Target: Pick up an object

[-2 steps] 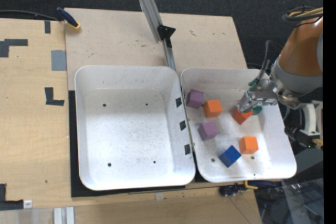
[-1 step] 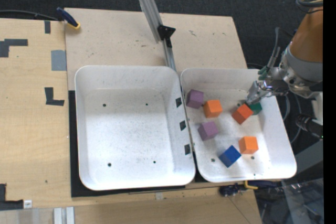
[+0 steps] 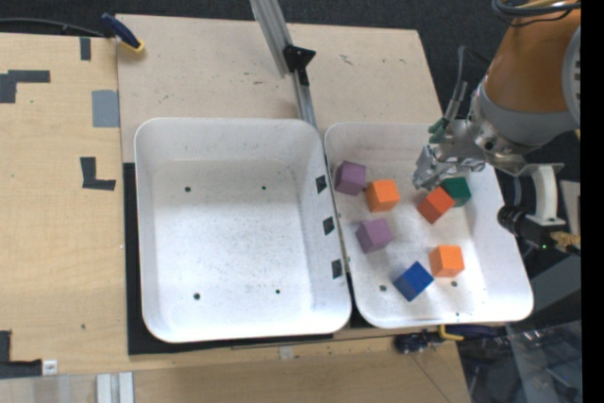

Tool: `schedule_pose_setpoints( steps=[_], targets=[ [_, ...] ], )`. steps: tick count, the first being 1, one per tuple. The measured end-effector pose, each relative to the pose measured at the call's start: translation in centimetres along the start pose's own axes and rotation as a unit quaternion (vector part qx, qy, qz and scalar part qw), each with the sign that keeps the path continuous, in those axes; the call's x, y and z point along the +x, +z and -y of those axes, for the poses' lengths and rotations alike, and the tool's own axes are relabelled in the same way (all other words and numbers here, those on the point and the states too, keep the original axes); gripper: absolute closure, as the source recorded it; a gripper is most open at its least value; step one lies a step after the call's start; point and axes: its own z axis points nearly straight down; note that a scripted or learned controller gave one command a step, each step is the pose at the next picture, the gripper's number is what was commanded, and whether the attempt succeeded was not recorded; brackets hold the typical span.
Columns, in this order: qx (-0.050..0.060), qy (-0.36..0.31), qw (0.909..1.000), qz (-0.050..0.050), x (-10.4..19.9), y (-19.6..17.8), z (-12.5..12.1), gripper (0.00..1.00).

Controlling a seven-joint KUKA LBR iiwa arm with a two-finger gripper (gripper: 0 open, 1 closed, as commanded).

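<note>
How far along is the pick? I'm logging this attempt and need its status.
Done so far: the gripper has reached the right bin, sitting just above the red block and green block. In hand: nothing visibly lifted; every block rests on the bin floor. Left: closing on a block, probably the red one, and raising it.

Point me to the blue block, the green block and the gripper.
blue block (image 3: 413,281), camera view, on its top face.
green block (image 3: 459,192), camera view, on its visible top, beside the red block.
gripper (image 3: 427,176), camera view, between its fingertips, over the right bin.
</note>
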Motion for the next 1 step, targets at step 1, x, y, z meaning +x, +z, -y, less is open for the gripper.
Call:
schedule_pose_setpoints(
  steps=[1],
  targets=[
    [0.001,0.000,1.0000,0.000,4.97,1.03,1.11,1.00]
  ],
)
